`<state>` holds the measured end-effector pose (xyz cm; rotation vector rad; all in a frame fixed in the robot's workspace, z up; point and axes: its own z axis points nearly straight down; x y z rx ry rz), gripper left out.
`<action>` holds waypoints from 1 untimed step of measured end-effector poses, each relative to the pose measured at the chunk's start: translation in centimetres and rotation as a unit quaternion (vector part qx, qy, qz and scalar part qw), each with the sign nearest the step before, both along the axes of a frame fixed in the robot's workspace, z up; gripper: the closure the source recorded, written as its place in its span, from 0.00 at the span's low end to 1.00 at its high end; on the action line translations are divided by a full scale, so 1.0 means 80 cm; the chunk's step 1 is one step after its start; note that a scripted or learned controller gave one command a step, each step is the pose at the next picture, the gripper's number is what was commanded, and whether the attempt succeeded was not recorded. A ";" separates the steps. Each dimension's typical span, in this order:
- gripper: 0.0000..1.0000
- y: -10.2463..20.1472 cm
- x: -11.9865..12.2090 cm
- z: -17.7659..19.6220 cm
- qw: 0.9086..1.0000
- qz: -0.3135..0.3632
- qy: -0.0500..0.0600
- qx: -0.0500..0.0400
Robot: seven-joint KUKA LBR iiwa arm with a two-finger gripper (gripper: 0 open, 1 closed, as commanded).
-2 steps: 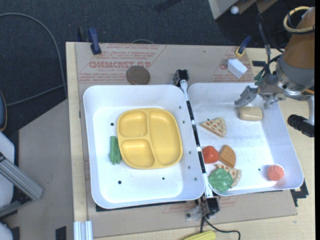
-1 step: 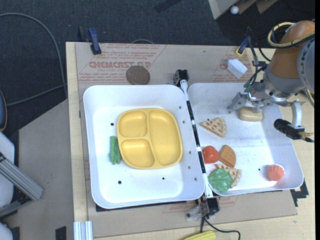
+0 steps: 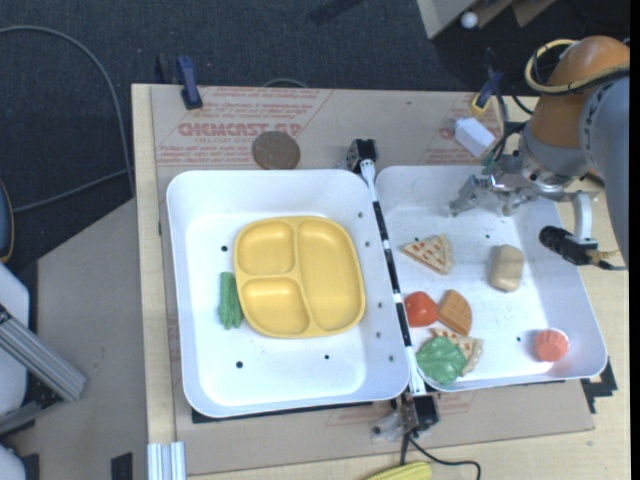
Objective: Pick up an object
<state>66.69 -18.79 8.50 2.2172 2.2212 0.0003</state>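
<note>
My gripper (image 3: 492, 199) hangs over the far part of the right bin (image 3: 585, 298), its grey fingers (image 3: 463, 200) spread open with nothing between them. Below it in that bin lie a triangular pizza slice (image 3: 429, 253), a beige lump (image 3: 507, 267), a red tomato (image 3: 420, 308), an orange-brown piece (image 3: 456, 311), a green leafy item (image 3: 440, 360) on a second toast-like slice, and an orange-red fruit (image 3: 550, 344). The pizza slice and the beige lump are the nearest, each a short way in front of the gripper.
The left bin (image 3: 195, 358) holds a yellow divided plate (image 3: 298, 273) with a green pod (image 3: 230, 300) beside its left edge. A black divider (image 3: 385, 248) runs between the bins. A brown disc (image 3: 276, 151) lies on the cardboard behind them.
</note>
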 end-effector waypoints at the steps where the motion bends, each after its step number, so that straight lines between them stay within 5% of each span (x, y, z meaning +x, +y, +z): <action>1: 0.00 -0.045 -0.079 0.099 1.000 -0.001 0.001 0.000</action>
